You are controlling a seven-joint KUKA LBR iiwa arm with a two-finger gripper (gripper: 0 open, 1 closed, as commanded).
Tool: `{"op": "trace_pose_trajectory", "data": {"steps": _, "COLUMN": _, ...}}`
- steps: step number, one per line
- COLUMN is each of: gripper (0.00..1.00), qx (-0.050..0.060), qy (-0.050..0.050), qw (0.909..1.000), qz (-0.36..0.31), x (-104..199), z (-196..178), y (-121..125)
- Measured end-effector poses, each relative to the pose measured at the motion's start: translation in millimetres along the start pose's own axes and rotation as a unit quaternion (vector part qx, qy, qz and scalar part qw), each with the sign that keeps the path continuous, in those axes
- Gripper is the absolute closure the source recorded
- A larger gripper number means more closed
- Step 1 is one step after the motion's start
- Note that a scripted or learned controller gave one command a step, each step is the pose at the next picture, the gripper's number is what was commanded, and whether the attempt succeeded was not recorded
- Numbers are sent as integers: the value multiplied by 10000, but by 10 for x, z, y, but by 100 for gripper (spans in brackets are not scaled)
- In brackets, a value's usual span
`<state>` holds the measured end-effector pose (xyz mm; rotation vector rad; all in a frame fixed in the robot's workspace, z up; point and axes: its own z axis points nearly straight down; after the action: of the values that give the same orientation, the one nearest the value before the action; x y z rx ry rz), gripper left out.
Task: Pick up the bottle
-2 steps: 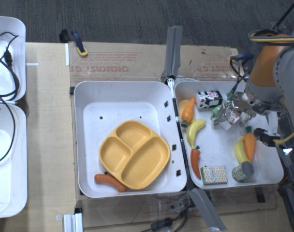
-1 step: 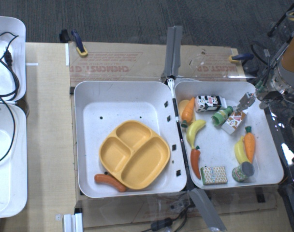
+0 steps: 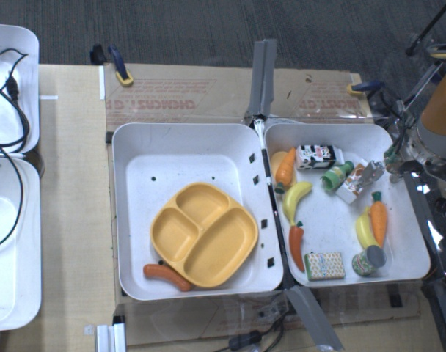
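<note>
The bottle (image 3: 337, 175) is small and green, lying on its side in the upper middle of the right bin (image 3: 417, 270). It rests just below a black and white milk carton (image 3: 317, 156). My gripper (image 3: 388, 166) reaches in over the bin's upper right rim, to the right of the bottle and apart from it. A white and silver packet (image 3: 357, 182) lies between the gripper and the bottle.
The right bin also holds an upright carrot (image 3: 284, 167), a banana (image 3: 296, 199), a red chili (image 3: 296, 246), a patterned box (image 3: 324, 265), a can (image 3: 367, 260), and a second banana (image 3: 364, 229) beside a carrot (image 3: 379, 221). The left bin (image 3: 128, 196) holds a yellow divided plate (image 3: 204, 233) and a sausage (image 3: 166, 276).
</note>
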<state>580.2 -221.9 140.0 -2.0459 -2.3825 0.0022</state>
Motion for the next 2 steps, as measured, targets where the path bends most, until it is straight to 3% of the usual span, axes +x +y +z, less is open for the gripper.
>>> {"op": "trace_pose_trajectory", "data": {"steps": 1, "gripper": 0, "qx": -41, "qy": -25, "qw": 9989, "qz": -462, "x": 768, "z": 448, "y": 479}}
{"op": "trace_pose_trajectory", "data": {"steps": 2, "gripper": 0, "qx": 3, "qy": -14, "qw": 9911, "qz": 1333, "x": 1056, "z": 479, "y": 725}}
